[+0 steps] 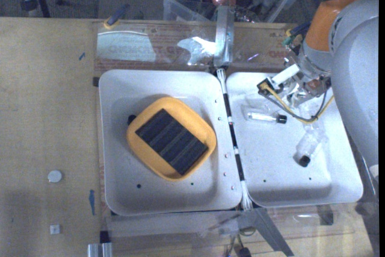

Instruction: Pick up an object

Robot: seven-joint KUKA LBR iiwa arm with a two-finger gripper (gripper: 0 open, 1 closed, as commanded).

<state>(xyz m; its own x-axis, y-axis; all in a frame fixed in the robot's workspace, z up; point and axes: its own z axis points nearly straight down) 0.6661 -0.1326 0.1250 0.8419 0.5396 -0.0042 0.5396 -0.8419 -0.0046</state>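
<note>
Camera view gives me both white bins from above, with my arm (355, 39) reaching in from the right, its orange band (322, 24) showing above the wrist. I see the gripper (283, 92) over the upper part of the right bin (289, 183), near its back wall; I cannot tell how its fingers stand, since wrist hardware and yellow cabling (313, 111) crowd that spot. In the right bin lie two clear tubes with dark caps: one tube (264, 118) lies just below and left of the gripper, roughly level, its cap to the right; the other tube (308, 148) lies further down and right, tilted, with its cap at the lower end. I see nothing lifted off the floor. In the left bin (120, 189) I have a yellow pad with a black ribbed panel (171, 138), sitting skewed near the middle
</note>
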